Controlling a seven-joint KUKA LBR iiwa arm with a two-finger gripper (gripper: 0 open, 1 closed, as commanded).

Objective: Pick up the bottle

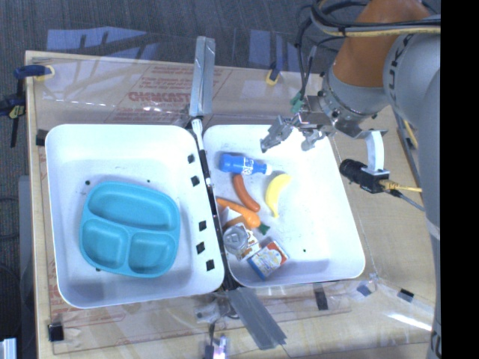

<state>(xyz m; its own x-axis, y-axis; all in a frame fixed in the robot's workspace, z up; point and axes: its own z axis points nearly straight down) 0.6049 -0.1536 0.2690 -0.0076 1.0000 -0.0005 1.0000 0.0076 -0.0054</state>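
A: Edges first. What is bounding the right-hand white plastic bin?

B: The raised divider is running along its left wall, with the left-hand white bin and its blue sectioned tray beyond. The desk is lying bare around both. Open floor is showing along the bin's right half; clutter is crowding the left.

A: Which clutter?

B: Orange sausage, yellow banana, carrot, crumpled foil piece, small carton.

A: The bottle?

B: The blue plastic bottle is lying on its side near the bin's upper left, just above the sausage.

A: And the fingers?

B: The grey two-finger gripper is hovering at the bin's top rim, fingers spread wide, gripping nothing. The bottle is sitting below and left of them, apart.
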